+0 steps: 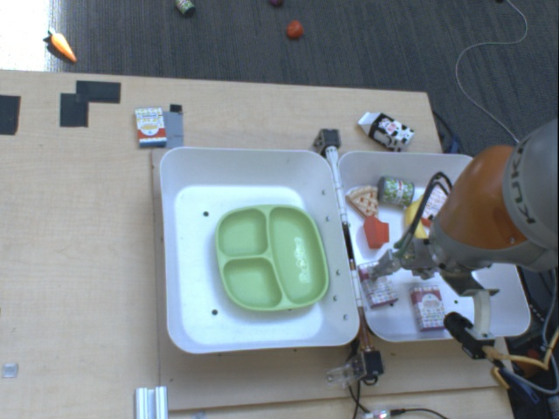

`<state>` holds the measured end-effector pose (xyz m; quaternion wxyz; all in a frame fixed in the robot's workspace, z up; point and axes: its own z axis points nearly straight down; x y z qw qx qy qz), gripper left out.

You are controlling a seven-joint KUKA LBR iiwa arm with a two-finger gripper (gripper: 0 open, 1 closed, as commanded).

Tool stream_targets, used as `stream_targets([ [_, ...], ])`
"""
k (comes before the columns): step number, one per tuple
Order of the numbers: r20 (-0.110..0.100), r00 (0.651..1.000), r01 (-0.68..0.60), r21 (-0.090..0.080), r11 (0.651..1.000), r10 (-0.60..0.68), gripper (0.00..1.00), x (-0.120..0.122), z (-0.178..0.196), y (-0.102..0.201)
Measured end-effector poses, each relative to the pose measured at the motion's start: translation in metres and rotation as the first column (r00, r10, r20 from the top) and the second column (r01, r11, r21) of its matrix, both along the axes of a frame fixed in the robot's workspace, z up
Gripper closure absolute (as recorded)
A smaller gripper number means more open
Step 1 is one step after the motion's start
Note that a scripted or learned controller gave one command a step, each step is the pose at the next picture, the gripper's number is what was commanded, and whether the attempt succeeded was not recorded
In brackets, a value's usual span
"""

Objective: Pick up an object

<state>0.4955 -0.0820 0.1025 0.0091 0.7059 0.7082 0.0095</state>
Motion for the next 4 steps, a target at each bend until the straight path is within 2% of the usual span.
stream_targets([
  [1,-0.004,1.000,0.002,-0.001,1.000,-0.002,0.00,-0.002,-0.012,0.001],
  [2,0.000,1.000,-0.002,0.003,1.000,0.002,1.00,0.001,0.000,0.002],
  [3,0.000,1.000,-0.002,0.003,1.000,0.002,0.00,0.000,0.000,0.002],
  [4,-0.005,1.000,0.001,0.001,1.000,-0.001,0.00,-0.002,-0.012,0.002],
])
